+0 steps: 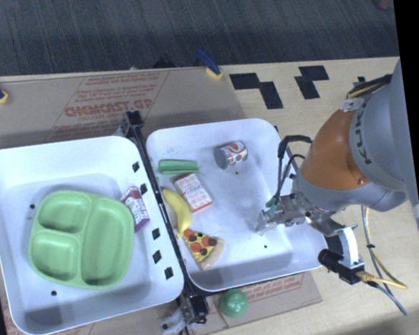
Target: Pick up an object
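The right bin (243, 273) holds a small silver and red can (231, 154) at the back and a green stick-shaped item (177, 165). It also holds a pink box (193, 192), a banana (177, 209) and a toy pizza slice (202, 246) along its left side. My gripper (266, 221) hangs low over the bin's bare right part, near the right wall. It is well apart from the can and from the pizza slice. Nothing is seen in it.
The left bin (56, 164) carries a green divided plate (81, 237) and a small dark red packet (136, 207) by its right wall. A green ball (233, 303) lies on the cardboard in front of the bins. My arm's orange band (331, 158) overhangs the right bin's edge.
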{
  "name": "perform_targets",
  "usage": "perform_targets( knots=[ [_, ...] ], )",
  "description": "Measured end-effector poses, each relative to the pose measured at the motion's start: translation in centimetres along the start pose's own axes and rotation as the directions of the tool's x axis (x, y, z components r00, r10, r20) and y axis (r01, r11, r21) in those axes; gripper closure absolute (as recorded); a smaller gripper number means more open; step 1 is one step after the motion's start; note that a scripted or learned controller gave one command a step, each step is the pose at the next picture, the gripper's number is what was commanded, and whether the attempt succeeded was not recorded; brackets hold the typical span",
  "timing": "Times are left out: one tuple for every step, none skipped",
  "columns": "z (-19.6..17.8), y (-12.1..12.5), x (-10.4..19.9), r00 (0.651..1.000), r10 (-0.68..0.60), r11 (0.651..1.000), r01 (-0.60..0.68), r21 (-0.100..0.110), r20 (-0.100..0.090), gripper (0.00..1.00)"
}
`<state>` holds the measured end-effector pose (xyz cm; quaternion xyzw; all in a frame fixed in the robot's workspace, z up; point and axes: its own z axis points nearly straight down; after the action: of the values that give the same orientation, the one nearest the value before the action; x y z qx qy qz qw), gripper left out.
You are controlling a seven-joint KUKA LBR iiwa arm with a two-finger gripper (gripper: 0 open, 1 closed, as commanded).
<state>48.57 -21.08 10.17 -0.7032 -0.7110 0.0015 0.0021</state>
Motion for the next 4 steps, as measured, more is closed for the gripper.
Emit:
perform_targets(
  knots=[
    [-1.8,-0.9,2.3,1.0,0.002,1.0,-0.002,-0.001,-0.001,1.0],
    [-20.3,-0.8,7.7,1.0,0.004,1.0,-0.004,-0.01,0.003,1.0],
    [-8.8,-0.9,10.1,1.0,0.005,1.0,-0.005,0.0,-0.001,1.0],
    [-7.3,-0.9,3.6,1.0,0.006,1.0,-0.006,-0.005,0.001,1.0]
  ],
)
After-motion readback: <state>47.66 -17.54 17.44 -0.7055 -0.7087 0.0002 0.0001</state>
